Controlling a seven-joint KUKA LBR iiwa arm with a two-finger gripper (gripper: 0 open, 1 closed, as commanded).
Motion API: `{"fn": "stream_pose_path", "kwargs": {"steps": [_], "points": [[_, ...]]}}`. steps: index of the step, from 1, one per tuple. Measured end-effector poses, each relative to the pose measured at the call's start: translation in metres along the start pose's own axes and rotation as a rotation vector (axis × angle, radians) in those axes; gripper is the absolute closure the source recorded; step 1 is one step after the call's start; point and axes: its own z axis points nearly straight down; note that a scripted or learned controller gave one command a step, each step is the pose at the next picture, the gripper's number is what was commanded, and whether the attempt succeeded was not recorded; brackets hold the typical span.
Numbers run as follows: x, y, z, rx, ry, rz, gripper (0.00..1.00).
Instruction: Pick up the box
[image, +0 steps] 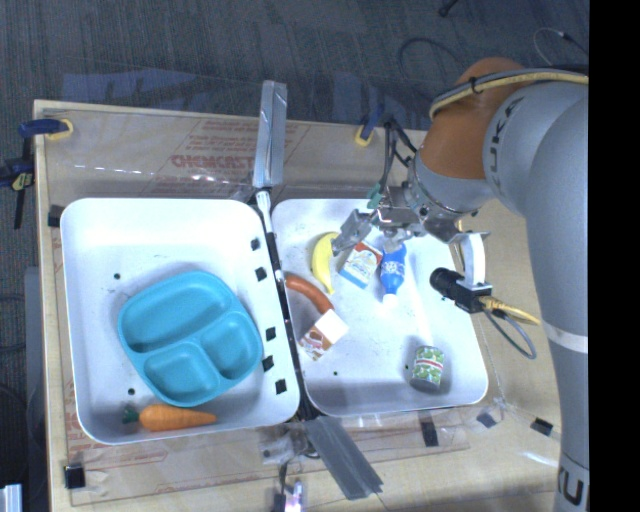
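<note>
Carrot (175, 418) and blue tray (190, 335) share the left bin (90, 225).

Two white bins (100, 225) sit on a tan bench (150, 120) printed with faint red lettering. Left of the grey divider (270, 130), a light blue tray (190, 335) lies beside an orange carrot (175, 418) with a green top. Right of the divider are a yellow banana (321, 260), a red-orange sausage (308, 292), a white and brown box (322, 332), a white carton (358, 265) with blue and red print, a blue and white tube (392, 272), and a green-patterned can (428, 366). The arm (530, 130) is grey with an orange band.
</note>
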Motion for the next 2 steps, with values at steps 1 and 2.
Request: {"fn": "stream_pose_path", "kwargs": {"steps": [1,2], "points": [[-0.036,0.018,0.111,-0.010,-0.003,-0.048,0.00],[-0.036,0.019,0.099,-0.012,-0.003,-0.052,1.00]]}}
